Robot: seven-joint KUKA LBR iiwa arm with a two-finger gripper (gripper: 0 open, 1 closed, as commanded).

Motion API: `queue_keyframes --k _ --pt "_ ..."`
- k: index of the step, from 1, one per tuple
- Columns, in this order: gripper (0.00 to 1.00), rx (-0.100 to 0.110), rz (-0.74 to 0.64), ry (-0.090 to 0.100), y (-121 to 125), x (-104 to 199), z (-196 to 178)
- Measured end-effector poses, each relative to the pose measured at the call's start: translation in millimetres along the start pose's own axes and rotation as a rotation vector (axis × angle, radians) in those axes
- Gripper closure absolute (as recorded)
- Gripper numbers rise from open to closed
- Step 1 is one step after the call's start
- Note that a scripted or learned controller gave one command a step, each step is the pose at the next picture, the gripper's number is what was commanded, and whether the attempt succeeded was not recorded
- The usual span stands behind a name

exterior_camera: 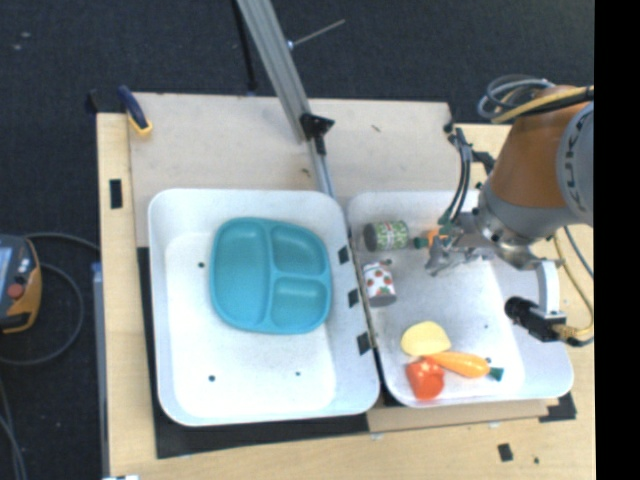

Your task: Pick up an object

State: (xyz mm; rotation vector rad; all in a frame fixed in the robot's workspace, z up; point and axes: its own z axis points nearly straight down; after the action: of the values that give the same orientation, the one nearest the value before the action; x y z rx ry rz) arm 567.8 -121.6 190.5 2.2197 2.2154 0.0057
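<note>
On the desk (200,148), the hand (443,255) hangs low over the upper part of the right bin (530,368), whether open or closed I cannot tell, near a small green can (388,234), while the cup (379,283), lemon (425,339), carrot (462,364) and tomato (425,379) lie below, and a blue tray (271,275) sits in the left bin (190,368).

Lighting was bright, even, overhead. White bins (180,388) looked near overexposed, their surface detail washed out. Shadows were soft and short beneath arm (540,173) and slanted metal pole (275,53). Dark floor (60,28) swallowed detail. Overall image was slightly soft, low resolution, grainy.
</note>
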Motion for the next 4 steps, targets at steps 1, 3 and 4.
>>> queue_keyframes --k 1,3,4 --pt "1.00 -0.002 -0.005 -0.001 2.3 -1.3 -54.4" --pt "1.00 0.006 -0.008 0.001 15.0 54.0 -32.3" --pt "1.00 0.004 -0.010 0.003 20.8 109.8 -46.2"
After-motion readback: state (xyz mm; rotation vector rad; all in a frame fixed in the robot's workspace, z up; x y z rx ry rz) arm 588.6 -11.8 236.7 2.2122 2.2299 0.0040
